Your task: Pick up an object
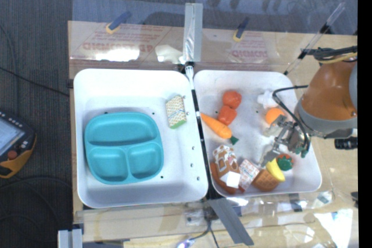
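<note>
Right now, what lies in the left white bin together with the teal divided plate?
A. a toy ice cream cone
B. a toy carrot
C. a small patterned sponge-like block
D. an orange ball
C: the small patterned block rests in the left bin just off the upper right corner of the teal plate, while the carrot lies in the right bin.

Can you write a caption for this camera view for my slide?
Robot hand reaches into the right bin of toy food; teal tray sits in the left bin.
</note>
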You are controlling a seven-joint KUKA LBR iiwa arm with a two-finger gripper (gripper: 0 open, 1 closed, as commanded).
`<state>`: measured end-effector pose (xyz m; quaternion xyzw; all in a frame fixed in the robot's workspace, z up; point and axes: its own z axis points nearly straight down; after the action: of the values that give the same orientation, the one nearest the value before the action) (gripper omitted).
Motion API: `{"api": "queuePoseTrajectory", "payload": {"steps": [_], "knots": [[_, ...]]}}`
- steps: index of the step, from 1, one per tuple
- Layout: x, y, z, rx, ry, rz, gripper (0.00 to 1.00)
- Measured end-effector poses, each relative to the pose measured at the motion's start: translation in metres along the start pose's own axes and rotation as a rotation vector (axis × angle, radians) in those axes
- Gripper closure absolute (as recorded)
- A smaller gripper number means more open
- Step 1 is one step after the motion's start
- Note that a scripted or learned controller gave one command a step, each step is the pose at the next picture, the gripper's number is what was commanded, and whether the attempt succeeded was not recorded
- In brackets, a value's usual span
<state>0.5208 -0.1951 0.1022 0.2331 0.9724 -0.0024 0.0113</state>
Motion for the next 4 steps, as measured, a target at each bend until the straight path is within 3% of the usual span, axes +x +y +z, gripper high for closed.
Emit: {"api": "queuePoseTrajectory", "payload": {"steps": [1,2,3,4], "knots": [[0.015,-0.04,0.011,-0.001,0.008,0.036,0.0],[0.013,-0.039,0.0,0.0,0.001,0.033,1.0],[0.033,-0.005,0.009,0.002,0.0,0.103,1.0],[0.068,0.053,-0.018,0.003,0.025,0.164,1.0]]}}
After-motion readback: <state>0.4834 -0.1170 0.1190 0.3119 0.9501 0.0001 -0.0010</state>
